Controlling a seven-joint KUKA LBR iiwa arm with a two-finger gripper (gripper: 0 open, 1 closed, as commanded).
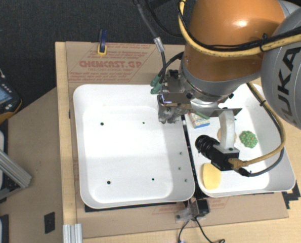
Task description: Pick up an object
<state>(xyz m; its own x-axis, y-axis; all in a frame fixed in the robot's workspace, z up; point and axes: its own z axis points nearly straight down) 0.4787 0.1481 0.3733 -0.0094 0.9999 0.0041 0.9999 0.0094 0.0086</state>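
Beside the end effector (168,115), on its right, lies a small box (199,120).

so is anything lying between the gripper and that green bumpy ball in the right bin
Yes: a small white printed carton lies in the right white bin, between the gripper, which is over the bins' shared edge, and the green bumpy ball.

Arm (231,34) reaches from right (orange band (226,14) uppermost); gripper (166,117) low.

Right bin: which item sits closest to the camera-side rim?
The pale yellow round piece, nearest the camera; the green knobbly lump and the small printed box lie farther back.
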